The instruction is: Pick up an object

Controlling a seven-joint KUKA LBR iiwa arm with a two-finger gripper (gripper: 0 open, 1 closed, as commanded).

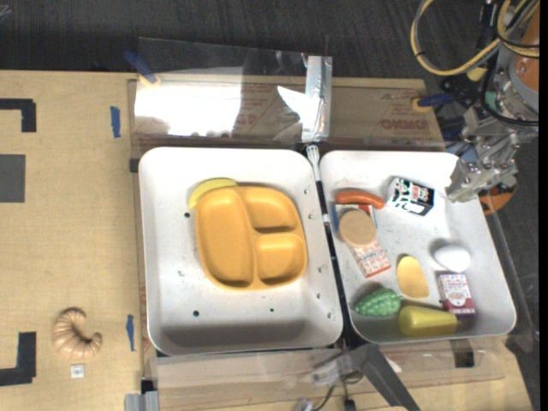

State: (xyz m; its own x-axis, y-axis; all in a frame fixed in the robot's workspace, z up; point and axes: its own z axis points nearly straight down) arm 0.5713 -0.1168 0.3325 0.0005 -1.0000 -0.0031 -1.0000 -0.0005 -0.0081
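The right bin [501, 264] holds several small objects. A black-and-white carton [412, 195] lies at the back, beside an orange-red sausage shape [360, 198] and a tan round disc [357, 226]. A red-and-white packet [370, 258], a yellow oval piece [412, 276] and a white egg shape [451, 257] lie mid-bin. At the front lie a small red box [454, 291], a green bumpy item [378, 302] and a yellow item [426, 318]. My gripper [469, 182] hangs over the bin's back right corner, right of the carton, with nothing seen in it.
The left bin [163, 229] holds an orange divided tray [251, 234] with a yellow piece [211, 188] peeking out behind it. A croissant-like toy [77, 334] lies on the bench at the front left. Yellow cables [454, 24] loop at the back right. A clear plastic sheet [231, 97] stands behind the bins.
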